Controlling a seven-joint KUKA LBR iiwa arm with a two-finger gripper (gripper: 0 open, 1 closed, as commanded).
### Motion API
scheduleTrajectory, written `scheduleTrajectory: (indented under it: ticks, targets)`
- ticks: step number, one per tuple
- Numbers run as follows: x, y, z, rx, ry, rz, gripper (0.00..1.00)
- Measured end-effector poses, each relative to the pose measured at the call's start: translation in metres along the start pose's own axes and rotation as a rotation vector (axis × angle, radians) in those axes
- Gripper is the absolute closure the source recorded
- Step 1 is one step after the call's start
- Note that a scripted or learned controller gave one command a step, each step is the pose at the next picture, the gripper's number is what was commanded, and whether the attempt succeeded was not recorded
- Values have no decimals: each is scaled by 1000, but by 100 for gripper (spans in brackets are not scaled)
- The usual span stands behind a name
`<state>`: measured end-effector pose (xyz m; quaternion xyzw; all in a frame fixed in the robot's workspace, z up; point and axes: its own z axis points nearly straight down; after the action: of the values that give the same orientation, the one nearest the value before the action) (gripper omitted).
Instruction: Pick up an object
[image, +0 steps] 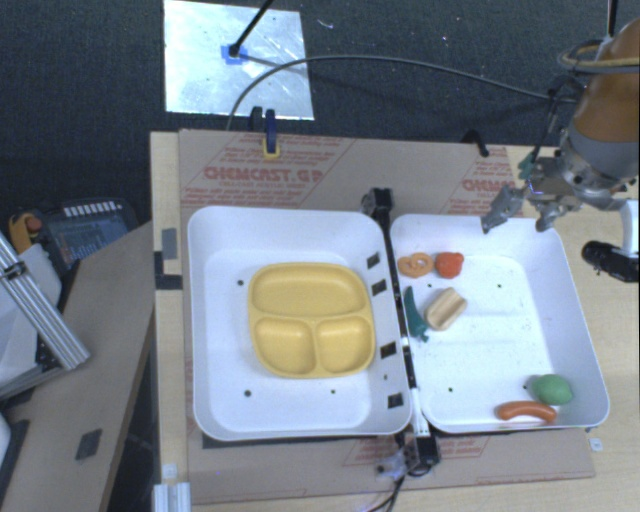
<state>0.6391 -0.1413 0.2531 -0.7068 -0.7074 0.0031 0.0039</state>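
The right bin (560, 300) holds an orange ring-shaped piece (414, 265), a red-orange round item (449, 264), a tan bread roll (445, 308), a teal piece (411, 315) at the bin's left wall, a green round item (552, 389) and a red-orange sausage (526, 411). My gripper (522, 214) hangs above the right bin's far edge, its two fingers spread apart and open, with nothing between them. It is well apart from all the items.
The left bin (215, 300) holds a yellow three-compartment tray (308, 320). A black hinge strip (392, 310) runs between the bins. A cable arcs over the bench's far side. A metal plate (238, 55) lies beyond the bench, with equipment at the left.
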Motion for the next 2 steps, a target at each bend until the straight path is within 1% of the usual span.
scheduleTrajectory:
  ticks: [1,2]
  targets:
    - [0,2,-8,-12,-2,-2,0]
    - [10,7,45,-10,-1,-5,0]
